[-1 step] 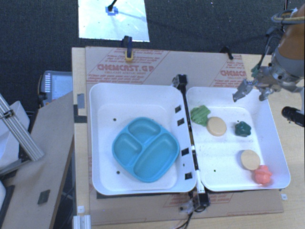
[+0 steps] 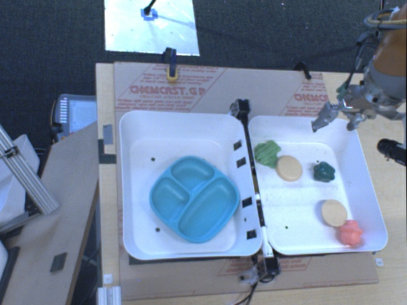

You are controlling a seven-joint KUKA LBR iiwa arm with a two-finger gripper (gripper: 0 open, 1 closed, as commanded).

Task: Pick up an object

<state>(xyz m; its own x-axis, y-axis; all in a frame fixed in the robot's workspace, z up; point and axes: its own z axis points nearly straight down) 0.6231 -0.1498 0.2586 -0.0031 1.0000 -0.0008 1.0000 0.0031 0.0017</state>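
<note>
Camera view: the arm is cut off at the right edge. The gripper (image 2: pixel 337 119) is seen spread wide, holding nothing, above the right bin's (image 2: pixel 369 189) far rim. Within that bin are noted a lumpy green piece (image 2: pixel 268 152), two tan discs (image 2: pixel 289 168) (image 2: pixel 333 213), a dark-green lump (image 2: pixel 324 171) and a pink lump (image 2: pixel 350 232) near right. A glossy blue compartment plate (image 2: pixel 194 197) is recorded in the left bin (image 2: pixel 137 170).

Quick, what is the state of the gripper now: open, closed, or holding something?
Gripper: open, jaws spread apart, holding nothing, above the far edge of the right bin.
</note>
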